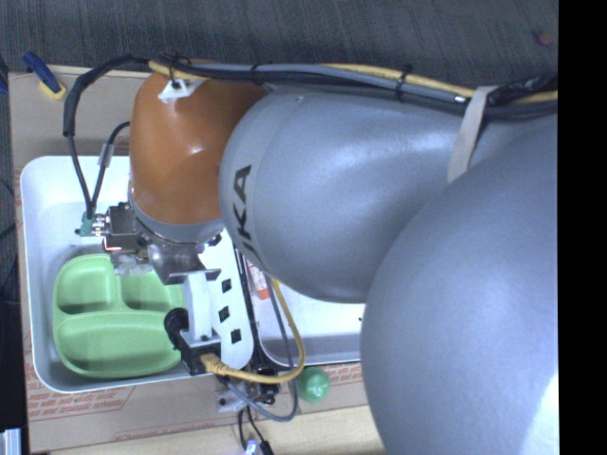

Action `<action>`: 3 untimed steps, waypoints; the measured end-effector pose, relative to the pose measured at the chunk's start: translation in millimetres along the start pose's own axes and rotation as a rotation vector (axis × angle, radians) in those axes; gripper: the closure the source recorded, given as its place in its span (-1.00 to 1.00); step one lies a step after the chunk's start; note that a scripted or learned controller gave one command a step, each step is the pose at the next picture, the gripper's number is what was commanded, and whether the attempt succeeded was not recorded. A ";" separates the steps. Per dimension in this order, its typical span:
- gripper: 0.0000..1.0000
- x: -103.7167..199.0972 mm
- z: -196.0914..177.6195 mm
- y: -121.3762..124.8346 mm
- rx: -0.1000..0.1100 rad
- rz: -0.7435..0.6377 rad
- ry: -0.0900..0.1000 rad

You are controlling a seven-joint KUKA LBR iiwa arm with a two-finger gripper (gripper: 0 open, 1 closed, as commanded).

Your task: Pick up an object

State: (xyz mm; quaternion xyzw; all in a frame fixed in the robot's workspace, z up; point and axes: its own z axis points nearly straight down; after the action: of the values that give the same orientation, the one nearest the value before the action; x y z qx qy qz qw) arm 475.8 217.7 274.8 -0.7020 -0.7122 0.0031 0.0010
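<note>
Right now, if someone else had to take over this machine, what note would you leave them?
Gripper: low over the left bin, at the upper right edge of the green divided tray; the arm hides whether it holds anything.
Things: the tray lies flat in the bin's lower left corner in the view; a small green ball sits by the bin's lower rim, seemingly outside it.
Done: nothing visibly lifted.
Left: grasp an object and raise it.

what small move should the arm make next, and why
Probably ease slightly left and down toward the green divided tray: the wrist hangs low over the left bin at the tray's right edge, so the tray looks like the closest thing to grasp.
</note>
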 end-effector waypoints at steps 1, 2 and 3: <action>1.00 0.7 -10.0 0.1 0.001 -0.007 0.000; 1.00 1.5 -20.0 0.1 0.001 -0.014 0.000; 1.00 -1.3 67.6 48.3 0.000 0.007 -0.001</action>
State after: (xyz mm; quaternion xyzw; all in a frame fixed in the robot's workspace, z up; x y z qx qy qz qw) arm 523.8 216.9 207.0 -0.7044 -0.7098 0.0032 0.0006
